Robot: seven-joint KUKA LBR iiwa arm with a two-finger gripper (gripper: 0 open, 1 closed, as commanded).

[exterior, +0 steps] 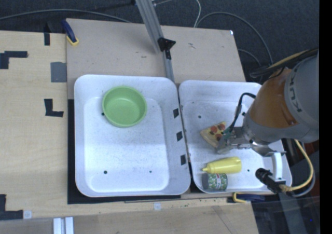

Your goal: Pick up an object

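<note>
Camera view looks down on two white bins: the left bin (88, 124) holds a green bowl (124, 106) near its upper end, well apart from everything else, while the right bin (207, 93) holds the items within the arm's reach. The gripper (226, 145) is low in the right bin, just beside or touching a small tan toy (213, 133) with red and green bits; whether it is open, shut or holding anything, I cannot tell. That toy, the likely target, lies tilted, its long axis running from lower left to upper right. Below it a yellow bottle (223, 165) lies on its side, long axis near horizontal, cap pointing left, with a green can (215, 181) touching its underside by the bin's lower wall.
</note>
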